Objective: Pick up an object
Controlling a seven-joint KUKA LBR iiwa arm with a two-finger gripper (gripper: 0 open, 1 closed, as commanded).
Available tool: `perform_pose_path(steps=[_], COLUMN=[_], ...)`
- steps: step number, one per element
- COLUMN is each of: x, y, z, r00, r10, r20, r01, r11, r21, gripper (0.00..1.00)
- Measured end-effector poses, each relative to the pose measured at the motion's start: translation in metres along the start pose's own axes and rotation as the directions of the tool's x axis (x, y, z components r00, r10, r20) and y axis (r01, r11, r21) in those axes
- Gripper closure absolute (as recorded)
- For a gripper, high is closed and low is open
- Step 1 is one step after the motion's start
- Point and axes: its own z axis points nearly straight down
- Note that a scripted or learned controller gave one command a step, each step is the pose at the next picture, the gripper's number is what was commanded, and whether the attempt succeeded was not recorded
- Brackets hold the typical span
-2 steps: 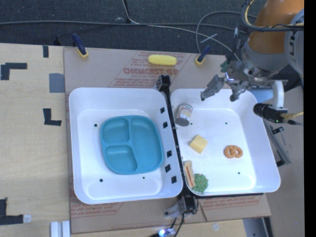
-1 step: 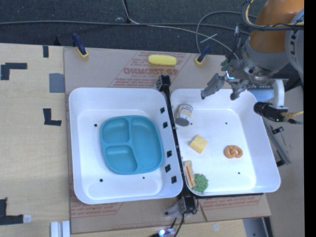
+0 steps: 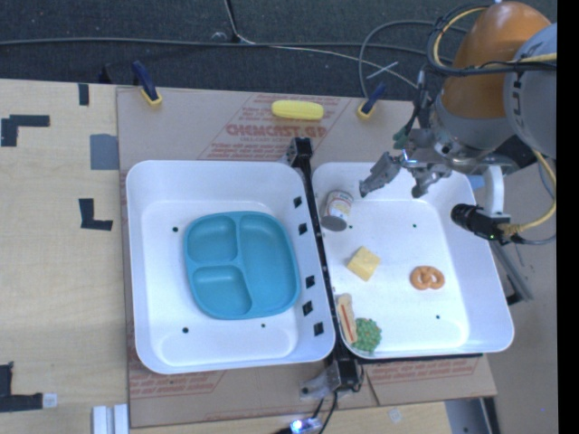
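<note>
— Where's the gripper [image 3: 399,178]?
— Over the right bin's [image 3: 470,328] far edge, fingers spread, nothing between them.
— And the objects?
— Can [image 3: 337,208] far-left, cheese [image 3: 364,263] middle, pretzel [image 3: 427,278] right.

A single fixed camera looks down at a slant on a workbench from above, near enough that the two white bins fill the middle of the frame. The left bin [image 3: 145,242] and the right bin [image 3: 470,287] sit side by side on a cardboard sheet [image 3: 226,125], with the bench's far edge and dark floor [image 3: 109,16] running across the top. The near edge of the bench falls at the bottom of the frame. The robot arm [image 3: 493,70] enters from the upper right, closer to the lens than the bins.
</note>
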Motion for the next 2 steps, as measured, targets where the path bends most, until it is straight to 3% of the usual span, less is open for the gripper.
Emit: perform_pose_path(steps=[2], x=[-0.003], y=[0.000], z=[0.102], r00=[1.000], r10=[0.001], r20=[0.000], r01=[-0.001], r11=[1.000], r21=[0.002], gripper=[0.00])
